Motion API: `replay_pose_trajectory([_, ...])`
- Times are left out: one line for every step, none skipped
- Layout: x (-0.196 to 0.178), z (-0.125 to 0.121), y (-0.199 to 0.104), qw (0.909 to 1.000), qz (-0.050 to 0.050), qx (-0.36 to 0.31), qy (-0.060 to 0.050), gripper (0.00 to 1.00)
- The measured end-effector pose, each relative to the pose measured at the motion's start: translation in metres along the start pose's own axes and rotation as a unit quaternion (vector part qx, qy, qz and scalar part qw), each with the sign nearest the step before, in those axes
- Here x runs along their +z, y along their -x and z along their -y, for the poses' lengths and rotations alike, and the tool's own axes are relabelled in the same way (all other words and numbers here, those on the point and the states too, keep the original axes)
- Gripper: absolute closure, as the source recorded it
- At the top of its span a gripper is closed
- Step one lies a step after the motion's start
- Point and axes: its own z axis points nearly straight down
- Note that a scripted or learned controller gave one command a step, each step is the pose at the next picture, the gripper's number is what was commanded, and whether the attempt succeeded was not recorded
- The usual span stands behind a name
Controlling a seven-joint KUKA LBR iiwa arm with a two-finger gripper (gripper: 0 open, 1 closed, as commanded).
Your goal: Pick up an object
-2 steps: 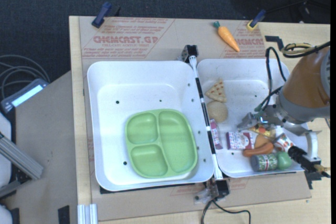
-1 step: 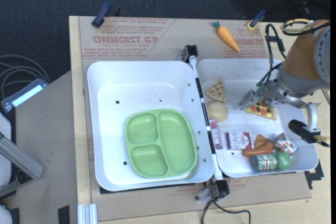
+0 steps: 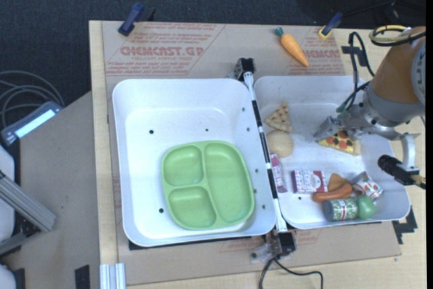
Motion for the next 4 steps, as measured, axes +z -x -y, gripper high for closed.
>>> replay_pose_trajectory([-0.001,-0.036,0.019,1.0,-0.005,-0.002,-0.001,0.0])
replay_pose_trajectory([-0.002,-0.021,-0.022,1.0,0.001,0.0,0.002,0.0])
replay_pose_trajectory([-0.002,0.069,-0.024,1.0,0.002,0.002,0.001,0.0])
replay_pose_trajectory([-0.001,0.056,-0.015,1.0,0.0,0.001,-0.001,0.0])
